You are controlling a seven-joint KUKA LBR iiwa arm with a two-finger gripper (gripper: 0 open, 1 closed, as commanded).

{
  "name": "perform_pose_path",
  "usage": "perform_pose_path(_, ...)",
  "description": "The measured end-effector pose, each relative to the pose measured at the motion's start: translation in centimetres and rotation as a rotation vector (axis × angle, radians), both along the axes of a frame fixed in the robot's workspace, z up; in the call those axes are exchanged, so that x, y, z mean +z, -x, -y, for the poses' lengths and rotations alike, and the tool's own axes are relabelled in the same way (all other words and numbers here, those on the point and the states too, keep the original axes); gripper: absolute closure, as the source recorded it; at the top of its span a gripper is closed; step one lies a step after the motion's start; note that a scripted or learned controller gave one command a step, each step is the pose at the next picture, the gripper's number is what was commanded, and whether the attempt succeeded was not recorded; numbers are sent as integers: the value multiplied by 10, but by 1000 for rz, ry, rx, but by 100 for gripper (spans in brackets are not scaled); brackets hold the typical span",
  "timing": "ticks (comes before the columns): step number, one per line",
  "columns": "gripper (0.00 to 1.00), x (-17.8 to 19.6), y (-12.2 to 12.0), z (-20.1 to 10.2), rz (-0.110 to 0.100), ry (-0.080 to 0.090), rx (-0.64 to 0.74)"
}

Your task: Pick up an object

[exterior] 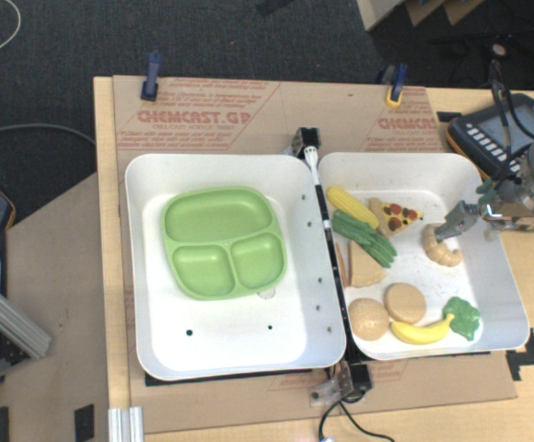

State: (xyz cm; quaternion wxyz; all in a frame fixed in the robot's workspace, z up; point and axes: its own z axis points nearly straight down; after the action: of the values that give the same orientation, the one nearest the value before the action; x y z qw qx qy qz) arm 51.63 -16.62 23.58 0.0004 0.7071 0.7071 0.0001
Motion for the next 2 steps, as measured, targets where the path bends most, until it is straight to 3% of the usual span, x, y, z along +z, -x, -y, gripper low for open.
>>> perform_pose_path(1,100,11,-1,0,3,1,1)
perform_pose_path(2,100,140,-30,-50,18,2,8)
